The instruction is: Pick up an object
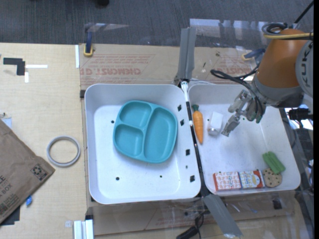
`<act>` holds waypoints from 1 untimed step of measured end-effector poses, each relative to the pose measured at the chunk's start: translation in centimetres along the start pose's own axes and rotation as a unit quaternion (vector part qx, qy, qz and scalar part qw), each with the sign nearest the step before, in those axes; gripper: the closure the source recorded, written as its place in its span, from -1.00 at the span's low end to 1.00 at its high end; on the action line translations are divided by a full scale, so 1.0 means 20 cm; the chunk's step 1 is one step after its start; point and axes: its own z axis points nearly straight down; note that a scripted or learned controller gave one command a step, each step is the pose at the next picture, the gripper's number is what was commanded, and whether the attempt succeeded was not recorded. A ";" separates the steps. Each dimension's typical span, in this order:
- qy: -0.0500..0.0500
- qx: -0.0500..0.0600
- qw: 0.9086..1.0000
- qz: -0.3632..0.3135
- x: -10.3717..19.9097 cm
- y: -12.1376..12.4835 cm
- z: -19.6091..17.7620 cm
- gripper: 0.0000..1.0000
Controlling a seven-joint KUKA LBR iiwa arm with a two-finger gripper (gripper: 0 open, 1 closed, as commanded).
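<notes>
In the right bin [279, 133], my gripper [232, 118] hangs over the upper middle, reaching in from the right below the orange wrist band. It is open, with nothing between its fingers. Just left of the lower fingertip lies a small white block [215, 121], close to it but not held. An orange carrot [198, 126] lies along the bin's left wall. Near the front are a red and white snack carton [238, 180], a round cookie [271, 178] and a green piece [272, 162].
The left bin [99, 183] holds a teal divided plate [146, 131]. On the bench to the left lie a roll of tape [64, 150] and a brown cardboard box [17, 176]. Cables trail behind the arm at the upper right.
</notes>
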 end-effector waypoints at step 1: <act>0.001 0.000 1.000 0.021 0.02 -0.09 0.22 -1.00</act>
